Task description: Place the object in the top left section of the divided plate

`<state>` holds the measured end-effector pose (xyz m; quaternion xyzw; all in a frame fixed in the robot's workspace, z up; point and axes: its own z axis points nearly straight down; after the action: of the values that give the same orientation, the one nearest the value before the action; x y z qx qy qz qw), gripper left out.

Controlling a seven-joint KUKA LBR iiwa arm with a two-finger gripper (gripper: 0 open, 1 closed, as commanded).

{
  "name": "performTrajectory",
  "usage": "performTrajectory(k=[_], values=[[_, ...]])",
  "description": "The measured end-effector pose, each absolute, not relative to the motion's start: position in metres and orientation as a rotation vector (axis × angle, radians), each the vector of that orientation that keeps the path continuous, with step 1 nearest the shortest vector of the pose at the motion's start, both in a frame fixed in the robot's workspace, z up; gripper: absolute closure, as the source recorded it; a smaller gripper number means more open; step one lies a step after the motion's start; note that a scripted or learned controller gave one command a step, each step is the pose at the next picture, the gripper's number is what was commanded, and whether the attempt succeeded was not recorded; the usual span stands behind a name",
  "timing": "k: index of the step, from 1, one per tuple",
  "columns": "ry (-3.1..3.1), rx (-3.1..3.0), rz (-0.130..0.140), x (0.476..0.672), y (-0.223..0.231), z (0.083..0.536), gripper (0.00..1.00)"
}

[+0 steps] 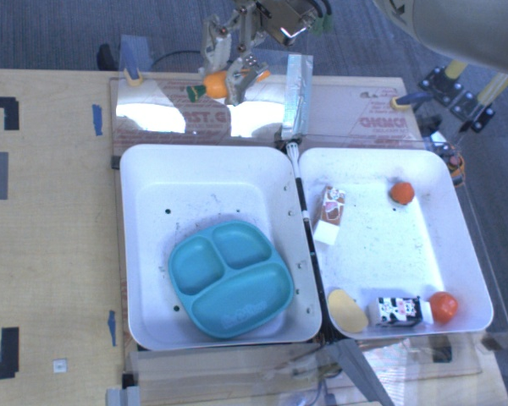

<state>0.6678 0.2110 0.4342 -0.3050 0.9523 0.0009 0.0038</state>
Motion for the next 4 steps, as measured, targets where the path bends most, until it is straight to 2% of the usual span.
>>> performTrajectory(k=[3,4], values=[[2.820,-1.379,0.003,0.668,0.179,0.434,1.00],[2.455,-1.951,0.004,0.668,0.184,0.434,1.00]])
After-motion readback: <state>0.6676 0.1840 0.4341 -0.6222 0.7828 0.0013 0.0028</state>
